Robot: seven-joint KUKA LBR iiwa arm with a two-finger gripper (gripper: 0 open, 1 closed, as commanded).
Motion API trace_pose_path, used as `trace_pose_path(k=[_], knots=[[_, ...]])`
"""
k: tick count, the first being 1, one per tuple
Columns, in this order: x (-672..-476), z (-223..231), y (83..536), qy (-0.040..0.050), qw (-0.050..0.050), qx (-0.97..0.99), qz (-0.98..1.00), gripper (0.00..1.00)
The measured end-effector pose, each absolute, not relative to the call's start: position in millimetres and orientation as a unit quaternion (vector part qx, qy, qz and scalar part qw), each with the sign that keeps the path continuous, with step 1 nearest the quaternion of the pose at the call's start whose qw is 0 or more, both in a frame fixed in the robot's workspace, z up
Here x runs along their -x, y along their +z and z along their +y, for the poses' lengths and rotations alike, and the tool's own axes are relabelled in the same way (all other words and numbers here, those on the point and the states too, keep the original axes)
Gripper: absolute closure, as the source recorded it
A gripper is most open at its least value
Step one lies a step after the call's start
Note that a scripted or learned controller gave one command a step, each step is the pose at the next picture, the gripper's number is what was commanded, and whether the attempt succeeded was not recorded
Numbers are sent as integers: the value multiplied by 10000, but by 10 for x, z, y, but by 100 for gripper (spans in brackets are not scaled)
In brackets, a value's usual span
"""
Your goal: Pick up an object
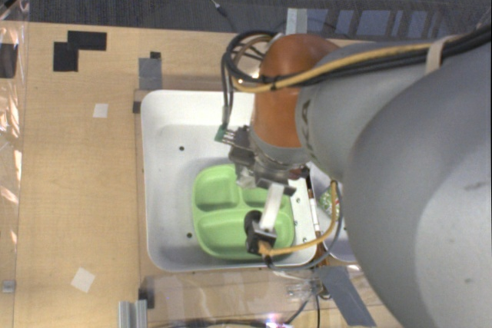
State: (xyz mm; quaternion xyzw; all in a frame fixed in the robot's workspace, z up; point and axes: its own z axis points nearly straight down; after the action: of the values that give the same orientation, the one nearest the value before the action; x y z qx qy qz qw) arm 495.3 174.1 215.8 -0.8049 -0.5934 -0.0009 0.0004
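A light green divided tray (pixel 214 200) lies in the lower part of the left white bin (pixel 165 157). My gripper (pixel 250 179) hangs directly over the tray's right half, low down and close to its surface. The wrist and the orange band above it cover the tray's upper right corner. The view does not show anything held between the fingers.
The bulky grey arm covers the right bin and the whole right side of the view. A small green speckled thing (pixel 327 200) peeks out just past the arm's edge. The left bin's floor left of and above the tray is bare white. Wooden bench top (pixel 69 165) lies to the left.
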Motion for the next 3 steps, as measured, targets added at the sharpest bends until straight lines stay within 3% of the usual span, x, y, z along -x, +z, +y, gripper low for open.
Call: trace_pose_path(k=[1, 2, 3], knots=[[-4896, 1982, 2415, -15, -5, 6269, -7791, 100], [-4867, 2015, 2294, -1, 1, 7630, -6464, 100], [-4865, 2350, 2078, -1, 4, 6654, -7465, 100]])
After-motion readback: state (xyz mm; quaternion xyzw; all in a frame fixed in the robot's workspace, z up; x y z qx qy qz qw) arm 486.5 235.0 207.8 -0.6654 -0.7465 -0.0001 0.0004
